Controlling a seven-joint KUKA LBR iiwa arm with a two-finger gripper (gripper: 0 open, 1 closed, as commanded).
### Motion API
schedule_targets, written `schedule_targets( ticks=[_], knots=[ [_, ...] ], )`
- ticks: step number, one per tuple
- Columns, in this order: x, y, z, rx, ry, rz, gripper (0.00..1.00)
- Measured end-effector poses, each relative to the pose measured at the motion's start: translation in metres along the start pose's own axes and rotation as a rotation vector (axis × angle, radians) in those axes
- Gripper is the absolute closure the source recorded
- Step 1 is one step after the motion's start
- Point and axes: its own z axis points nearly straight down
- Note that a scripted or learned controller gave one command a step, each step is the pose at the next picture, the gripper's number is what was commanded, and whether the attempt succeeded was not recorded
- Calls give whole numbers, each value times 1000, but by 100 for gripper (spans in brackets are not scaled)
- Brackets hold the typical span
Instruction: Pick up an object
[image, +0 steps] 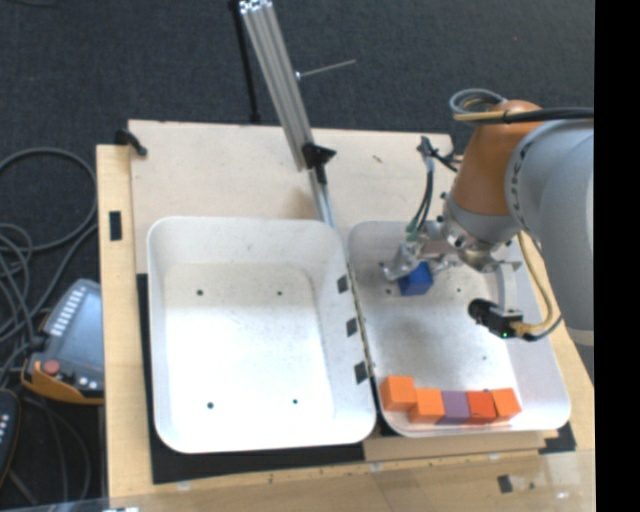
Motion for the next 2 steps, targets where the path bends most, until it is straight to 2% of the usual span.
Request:
schedule_targets(
  ticks=[1, 2],
  knots=[
    [58, 11, -66, -4, -1, 0, 100],
    [122, 3, -61, 5, 2, 0, 100]
  ],
)
